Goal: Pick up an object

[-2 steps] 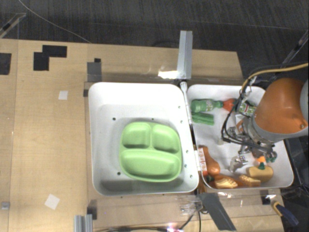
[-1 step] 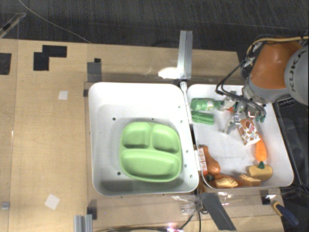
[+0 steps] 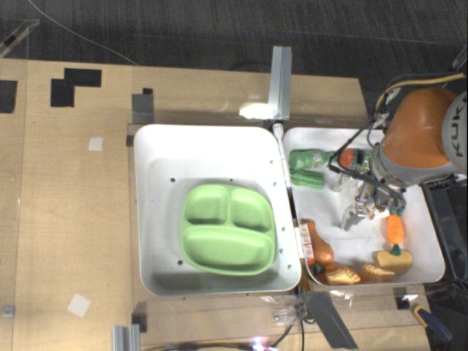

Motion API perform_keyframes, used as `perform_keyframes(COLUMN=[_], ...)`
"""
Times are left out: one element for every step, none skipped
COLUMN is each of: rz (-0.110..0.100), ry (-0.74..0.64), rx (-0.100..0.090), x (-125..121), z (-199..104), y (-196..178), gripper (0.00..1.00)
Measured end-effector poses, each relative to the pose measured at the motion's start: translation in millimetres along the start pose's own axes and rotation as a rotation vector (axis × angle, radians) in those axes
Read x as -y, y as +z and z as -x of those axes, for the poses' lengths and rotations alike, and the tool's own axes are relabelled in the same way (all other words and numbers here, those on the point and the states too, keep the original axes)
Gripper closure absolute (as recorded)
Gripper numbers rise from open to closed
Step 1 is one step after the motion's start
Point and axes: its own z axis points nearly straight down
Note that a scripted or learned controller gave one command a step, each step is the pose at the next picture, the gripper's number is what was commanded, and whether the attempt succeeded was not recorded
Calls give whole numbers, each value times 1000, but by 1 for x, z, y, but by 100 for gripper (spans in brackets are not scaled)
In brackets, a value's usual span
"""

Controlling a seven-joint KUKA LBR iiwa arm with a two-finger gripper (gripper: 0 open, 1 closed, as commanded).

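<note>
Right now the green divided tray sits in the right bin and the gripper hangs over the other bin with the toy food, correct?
Not quite. The camera view shows the tray in the left bin; the gripper hangs over the right bin with the toy food.

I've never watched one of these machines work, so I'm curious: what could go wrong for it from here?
Likely risks:
1. The gripper hangs over bare floor in the right bin, so closing here may catch nothing.
2. The toy carrot lies close beside it; a descent might nudge it away.
3. The food pieces crowd the bin's near wall, leaving little finger room.
</note>
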Motion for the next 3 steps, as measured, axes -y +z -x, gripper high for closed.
perform_keyframes(rz=[-2, -1, -1], ry=[14, -249, -728], rx=[4, 12, 4], x=[38, -38, -30], z=[-60, -80, -54], y=[-1, -3, -2], gripper=[0, 0, 0])
